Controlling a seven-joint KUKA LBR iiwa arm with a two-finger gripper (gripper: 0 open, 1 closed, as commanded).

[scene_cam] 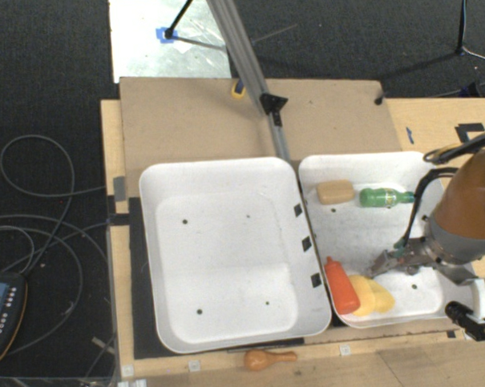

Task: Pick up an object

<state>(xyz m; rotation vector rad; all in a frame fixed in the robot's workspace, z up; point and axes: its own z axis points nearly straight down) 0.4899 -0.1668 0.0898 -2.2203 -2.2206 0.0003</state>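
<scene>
Reaching in from three o'clock, the gripper (387, 262) hung low in the right bin (424, 307); whether its fingers were released or clenched I could not tell. Just beside it, toward seven o'clock, lay a yellow object (373, 294) touching an orange bottle (340, 286). The yellow piece looked light and soft, best pinched across its middle.

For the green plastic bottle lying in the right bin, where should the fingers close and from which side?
Probably across the middle of the green plastic bottle, coming from above. It lies flat on its side, long axis running left-right, cap pointing right, apart from the tan block, so its two long sides look free.
</scene>
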